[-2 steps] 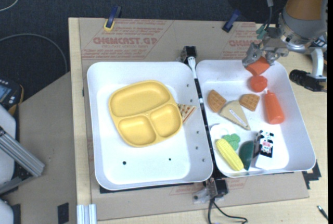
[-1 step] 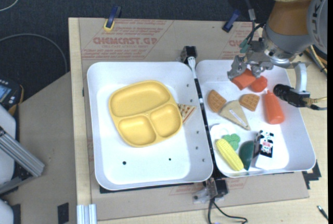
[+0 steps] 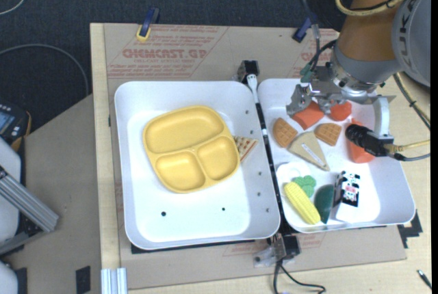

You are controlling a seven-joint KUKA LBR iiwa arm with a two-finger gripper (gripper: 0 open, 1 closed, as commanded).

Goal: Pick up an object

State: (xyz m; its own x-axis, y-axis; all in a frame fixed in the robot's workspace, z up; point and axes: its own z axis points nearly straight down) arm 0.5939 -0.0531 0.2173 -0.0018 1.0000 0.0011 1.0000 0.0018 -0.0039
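Note:
My gripper (image 3: 313, 98) hangs low over the far end of the right bin (image 3: 393, 200), under the grey and orange arm (image 3: 373, 19). Right below it lie two orange-red pieces (image 3: 310, 115), (image 3: 340, 110); whether it touches either, I cannot tell. Closer to the front of that bin are a brown cookie (image 3: 284, 132), a small waffle (image 3: 328, 133) and a pale cheese wedge (image 3: 308, 148). A red piece (image 3: 361, 150) rests to the right. At the near end sit a corn cob (image 3: 301, 202), green pieces (image 3: 323, 200) and a black-and-white carton (image 3: 350, 189).
The left bin (image 3: 137, 210) holds a yellow divided plate (image 3: 188, 148) with a waffle piece (image 3: 245, 146) at its right edge. A black clamp (image 3: 248, 70) sits at the far end of the ridge between the bins. Cables run off to the right of the arm.

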